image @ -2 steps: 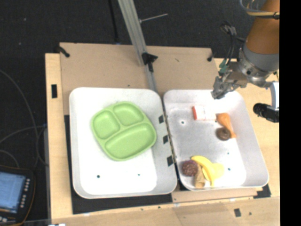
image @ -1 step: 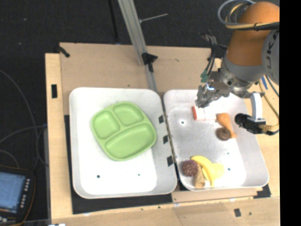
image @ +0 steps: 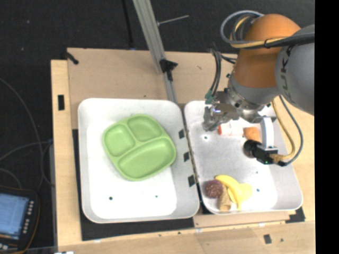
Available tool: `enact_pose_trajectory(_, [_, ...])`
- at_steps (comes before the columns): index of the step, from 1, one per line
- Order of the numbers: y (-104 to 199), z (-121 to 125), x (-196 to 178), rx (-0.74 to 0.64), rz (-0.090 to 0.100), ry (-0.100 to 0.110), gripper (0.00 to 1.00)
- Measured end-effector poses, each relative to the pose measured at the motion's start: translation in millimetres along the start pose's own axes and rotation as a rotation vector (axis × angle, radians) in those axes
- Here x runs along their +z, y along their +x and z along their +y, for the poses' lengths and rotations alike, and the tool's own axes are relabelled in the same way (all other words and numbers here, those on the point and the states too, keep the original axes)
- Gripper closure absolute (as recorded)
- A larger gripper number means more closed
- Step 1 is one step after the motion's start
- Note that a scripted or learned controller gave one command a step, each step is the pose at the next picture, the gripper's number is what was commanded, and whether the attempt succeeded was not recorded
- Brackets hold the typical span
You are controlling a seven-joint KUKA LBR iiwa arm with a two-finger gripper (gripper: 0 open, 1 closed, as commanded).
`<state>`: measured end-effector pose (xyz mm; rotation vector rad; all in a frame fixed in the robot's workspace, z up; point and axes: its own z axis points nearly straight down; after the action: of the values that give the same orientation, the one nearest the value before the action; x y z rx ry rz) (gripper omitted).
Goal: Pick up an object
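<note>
My gripper [image: 213, 119] hangs over the far left part of the right bin [image: 286, 194], just above its floor. Right beside it, to the right, lies a small white object with a red end [image: 231, 129], and past that an orange object [image: 252, 133]. At the bin's near edge lie a yellow banana [image: 236, 189], a dark purple round piece [image: 213, 189] and a tan piece [image: 225, 200], all well apart from the gripper. Nothing shows in the gripper's grasp.
A green divided plate [image: 139, 147] lies in the left bin [image: 95, 194]. A black fitting with cables [image: 256, 151] hangs from the arm over the right bin's middle. A metal pole [image: 153, 41] slants up behind the bins.
</note>
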<state>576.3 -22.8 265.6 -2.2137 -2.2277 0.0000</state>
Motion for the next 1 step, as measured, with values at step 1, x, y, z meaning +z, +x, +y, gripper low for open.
enact_pose_trajectory(1, [48.9, -7.6, -3.7, -0.002, 0.001, -0.002, 1.0])
